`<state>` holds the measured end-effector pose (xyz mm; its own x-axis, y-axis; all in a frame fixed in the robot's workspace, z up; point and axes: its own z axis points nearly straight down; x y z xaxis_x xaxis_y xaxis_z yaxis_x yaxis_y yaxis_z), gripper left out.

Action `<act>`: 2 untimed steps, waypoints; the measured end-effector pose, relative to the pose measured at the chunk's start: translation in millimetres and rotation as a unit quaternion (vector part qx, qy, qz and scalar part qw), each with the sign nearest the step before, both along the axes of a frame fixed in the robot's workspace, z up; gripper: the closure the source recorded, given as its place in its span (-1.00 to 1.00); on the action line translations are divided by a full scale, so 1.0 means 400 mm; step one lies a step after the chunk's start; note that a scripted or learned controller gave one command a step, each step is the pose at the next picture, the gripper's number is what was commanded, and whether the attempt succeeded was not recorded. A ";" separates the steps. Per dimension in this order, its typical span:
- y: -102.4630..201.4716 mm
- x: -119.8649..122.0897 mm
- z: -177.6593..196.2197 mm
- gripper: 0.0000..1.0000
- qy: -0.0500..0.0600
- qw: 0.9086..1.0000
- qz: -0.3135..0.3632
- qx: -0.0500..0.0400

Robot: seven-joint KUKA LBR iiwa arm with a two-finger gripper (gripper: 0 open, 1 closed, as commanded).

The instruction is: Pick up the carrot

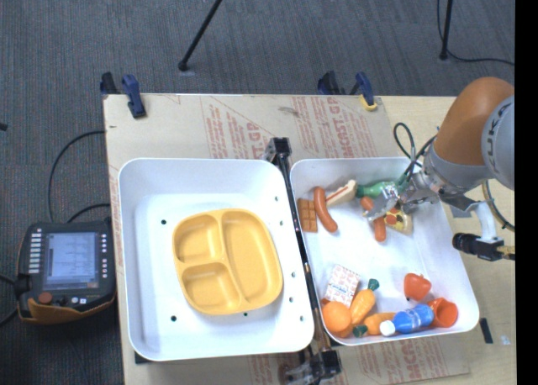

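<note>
The carrot (364,301), orange with a green top, lies tilted near the front of the right bin (437,245), between a white packet (341,283) and an orange fruit (337,319). A second small carrot-like piece (375,323) lies just in front of it. My gripper (390,200) is low over the back of the right bin, well behind the carrot, among a green item (377,187) and a small sausage (380,229). Nothing of the carrot is at the gripper.
The right bin also holds a long sausage (325,209), a waffle (307,215), a sandwich piece (340,192), a blue bottle (412,320), an orange-red pepper (416,285) and an orange cup (446,313). A yellow divided plate (227,259) sits in the left bin (139,207).
</note>
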<state>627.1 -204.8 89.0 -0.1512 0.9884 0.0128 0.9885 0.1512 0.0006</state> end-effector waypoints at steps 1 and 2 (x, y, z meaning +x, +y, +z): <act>0.069 -0.223 0.001 -1.00 -0.002 1.000 0.008 -0.006; 0.065 -0.219 0.031 1.00 -0.004 1.000 0.005 -0.008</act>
